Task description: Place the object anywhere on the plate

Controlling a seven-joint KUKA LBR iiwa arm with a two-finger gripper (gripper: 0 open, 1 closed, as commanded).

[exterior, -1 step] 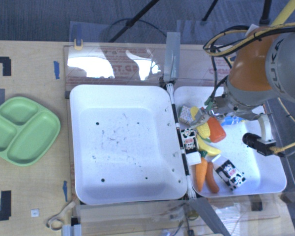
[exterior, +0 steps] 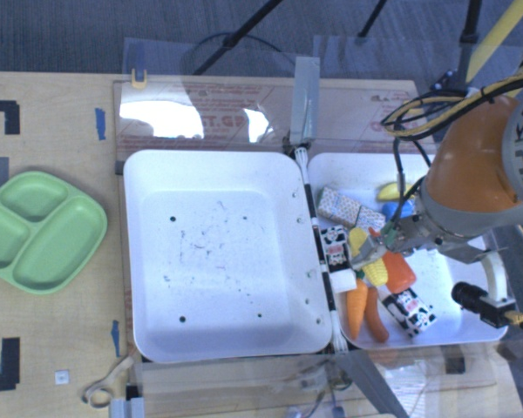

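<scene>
A green plate (exterior: 39, 231) with three compartments lies on the wooden bench at the far left, outside both bins. The right bin (exterior: 449, 325) holds a heap of small objects: a patterned box (exterior: 344, 205), yellow pieces (exterior: 376, 273), an orange piece (exterior: 402, 273), a carrot (exterior: 356, 310) and a black-and-white toy (exterior: 411, 310). My gripper (exterior: 371, 249) is low over this heap, at the yellow pieces near the bin's left wall. Whether anything sits between its tips is hidden by the clutter.
The large left bin (exterior: 218, 251) lies between the plate and the right bin. A divider wall (exterior: 318, 242) separates the two bins. Cables (exterior: 418, 111) loop off the arm at the upper right. Blue tape marks (exterior: 99, 122) sit on the bench.
</scene>
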